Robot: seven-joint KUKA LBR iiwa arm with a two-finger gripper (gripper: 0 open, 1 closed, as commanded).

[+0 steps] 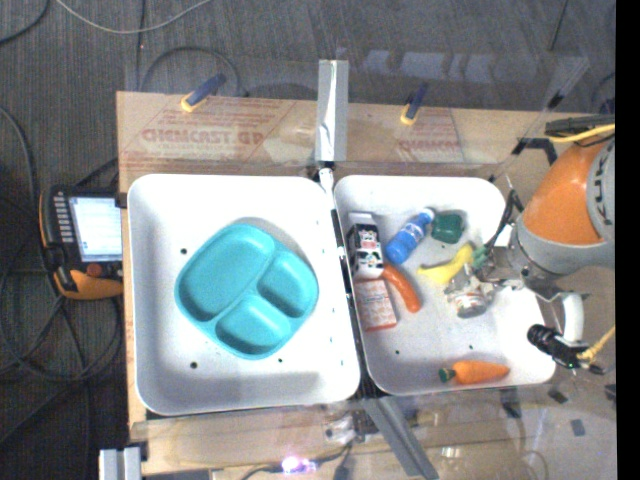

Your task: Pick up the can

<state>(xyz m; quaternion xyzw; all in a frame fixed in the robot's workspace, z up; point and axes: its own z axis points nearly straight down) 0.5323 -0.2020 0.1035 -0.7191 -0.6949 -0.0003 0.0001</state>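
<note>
Bench [150, 128], brown board top w/ faint printed lettering. Two shallow white bins side by side on it: left bin [150, 268], right bin [420, 363], rims touching at centre. Yellow-and-blue clamps at far edge, left one [202, 92] & right one [413, 103].

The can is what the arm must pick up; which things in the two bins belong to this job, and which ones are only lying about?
Belonging to the job:
- can, lying along the right bin's left wall
- gripper, low inside the right bin, apart from the can

Only lying about:
- blue bottle
- green item
- banana
- red pepper
- carrot
- teal divided plate in the left bin
</note>
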